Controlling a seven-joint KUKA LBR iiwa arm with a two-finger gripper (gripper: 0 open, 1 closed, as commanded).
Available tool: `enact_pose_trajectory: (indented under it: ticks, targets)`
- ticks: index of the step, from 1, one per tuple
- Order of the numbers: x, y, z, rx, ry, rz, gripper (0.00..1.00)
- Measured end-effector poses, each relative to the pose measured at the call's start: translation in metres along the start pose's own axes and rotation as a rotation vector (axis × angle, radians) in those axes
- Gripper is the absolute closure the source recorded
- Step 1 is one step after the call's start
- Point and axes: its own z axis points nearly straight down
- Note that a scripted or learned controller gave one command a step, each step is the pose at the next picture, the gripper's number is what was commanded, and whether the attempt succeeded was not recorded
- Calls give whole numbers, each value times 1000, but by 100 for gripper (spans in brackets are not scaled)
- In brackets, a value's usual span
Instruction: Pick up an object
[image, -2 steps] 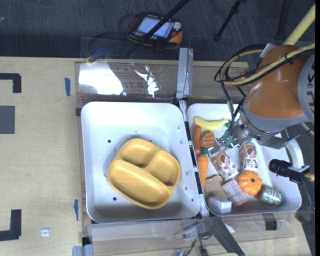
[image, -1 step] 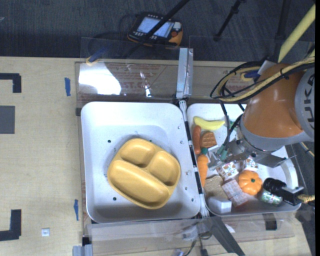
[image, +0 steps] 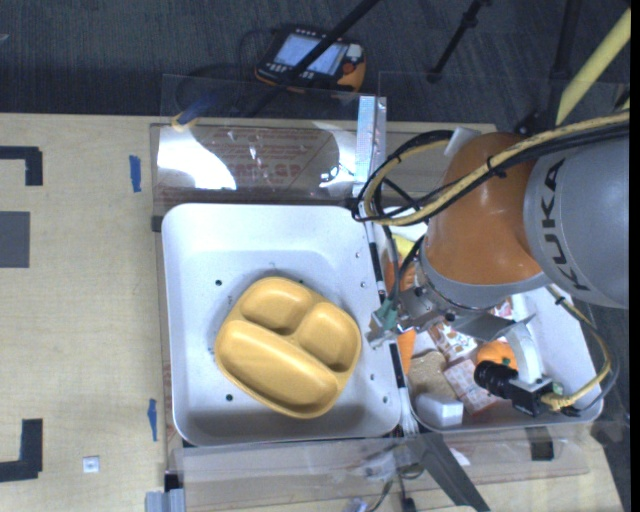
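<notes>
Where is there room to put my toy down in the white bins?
The left bin has bare floor behind the big yellow lump, toward the far wall, and a strip along its left side. The right bin is crowded with small packets beneath the arm.

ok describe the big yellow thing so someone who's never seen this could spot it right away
Start at the two white bins and take the left bin, away from the grey and orange arm. Lying on its floor is the yellow object, smooth, rounded and made of three bulging lobes. It lies alone there, while the right bin holds a heap of small mixed items.
</notes>
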Motion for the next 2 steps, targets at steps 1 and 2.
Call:
enact_pose_trajectory:
  ticks: [1, 2]
  targets:
    - [-60, 47, -47, -7, -4, 107, 100]
    - [-1, 42, -12, -1, -1, 193, 100]
